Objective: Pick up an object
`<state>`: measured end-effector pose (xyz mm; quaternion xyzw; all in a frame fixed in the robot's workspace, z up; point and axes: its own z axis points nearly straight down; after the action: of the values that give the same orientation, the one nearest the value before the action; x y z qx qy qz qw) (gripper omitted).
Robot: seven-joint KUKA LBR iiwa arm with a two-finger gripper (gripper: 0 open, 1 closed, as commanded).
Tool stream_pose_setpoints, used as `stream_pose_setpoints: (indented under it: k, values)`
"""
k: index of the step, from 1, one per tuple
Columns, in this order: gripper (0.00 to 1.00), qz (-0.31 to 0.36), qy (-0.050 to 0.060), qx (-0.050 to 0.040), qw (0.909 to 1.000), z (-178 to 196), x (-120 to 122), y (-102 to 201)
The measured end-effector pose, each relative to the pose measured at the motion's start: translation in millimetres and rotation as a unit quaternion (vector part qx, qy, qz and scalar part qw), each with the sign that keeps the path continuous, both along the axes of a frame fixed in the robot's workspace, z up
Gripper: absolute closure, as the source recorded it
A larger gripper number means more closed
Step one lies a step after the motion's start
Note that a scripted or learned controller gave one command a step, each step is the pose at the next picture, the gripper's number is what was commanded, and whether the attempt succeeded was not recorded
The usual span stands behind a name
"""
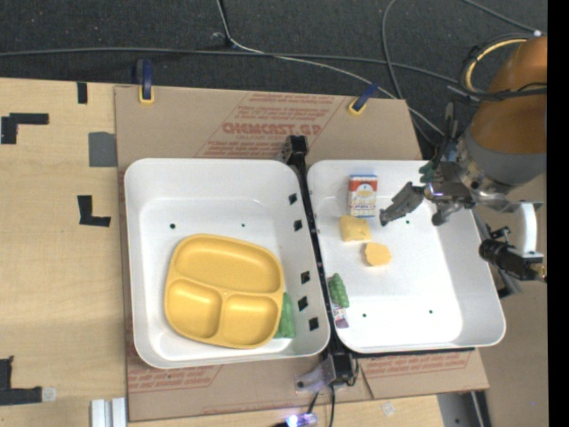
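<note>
The right bin (444, 323) holds a small white and orange box (362, 194) near its back, a pale yellow chunk (355, 229) just below it, and a yellow-orange piece (377, 254) closer to the middle. A green packet (338, 290) lies against that bin's left wall. My gripper (419, 210) hangs over the right bin's back right part, to the right of the box and the yellow chunk. Its two dark fingers (398, 206) are spread apart with nothing between them, so it is open.
The left bin (151, 194) holds a large yellow divided tray (224, 289) with a green item (285, 317) wedged at its right side. A black divider (307, 229) runs between the bins. Cables cross the dark floor behind the bench.
</note>
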<state>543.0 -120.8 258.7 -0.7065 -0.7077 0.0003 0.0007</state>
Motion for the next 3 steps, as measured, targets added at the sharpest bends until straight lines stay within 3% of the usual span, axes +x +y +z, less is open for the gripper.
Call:
stream_pose_setpoints:
  k: [2,3]
  values:
    - [0.00,-0.001,0.002,-0.0005,1.0000,-87,1,0]
    - [0.00,-0.001,0.003,-0.0002,1.0000,-152,-4,-2]
